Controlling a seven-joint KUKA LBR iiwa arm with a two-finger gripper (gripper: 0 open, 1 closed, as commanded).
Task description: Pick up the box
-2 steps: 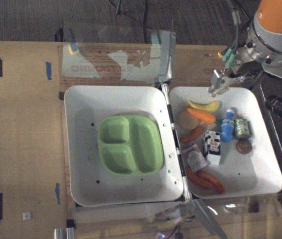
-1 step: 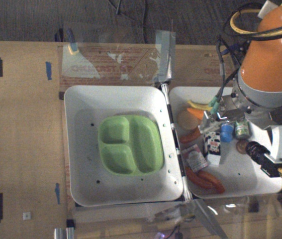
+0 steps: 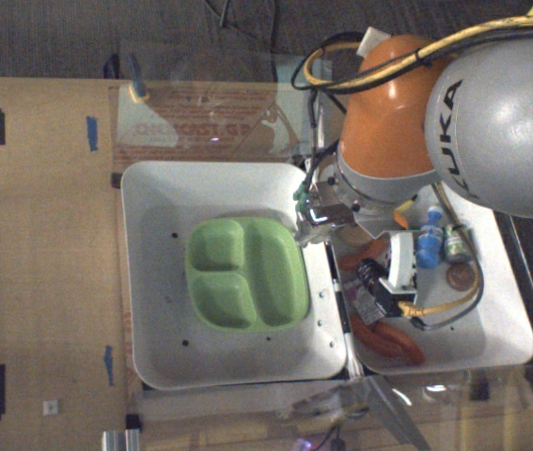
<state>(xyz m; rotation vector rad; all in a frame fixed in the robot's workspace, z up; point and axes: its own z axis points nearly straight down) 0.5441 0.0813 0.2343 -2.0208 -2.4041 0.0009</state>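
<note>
The grey arm [image 3: 492, 111] with its orange band [image 3: 393, 101] sits nearest the camera and covers much of the right bin [image 3: 515, 336]. Below it the gripper [image 3: 315, 212] hangs over the wall between the two bins; whether it is open or closed I cannot tell. Just left of it a green divided tray [image 3: 247, 272] lies flat in the left bin [image 3: 144, 252]. To its right are small things: a blue bottle [image 3: 431, 244], a brown disc [image 3: 461, 275], and a red piece [image 3: 393, 341].

I cannot pick out the box for sure. It is probably among that clutter, partly under the wrist. I judge it light, stiff and easily dented, best taken across two flat opposite sides.

Both bins stand on a brown board [image 3: 40, 252], with dark floor [image 3: 78, 17] beyond.
</note>
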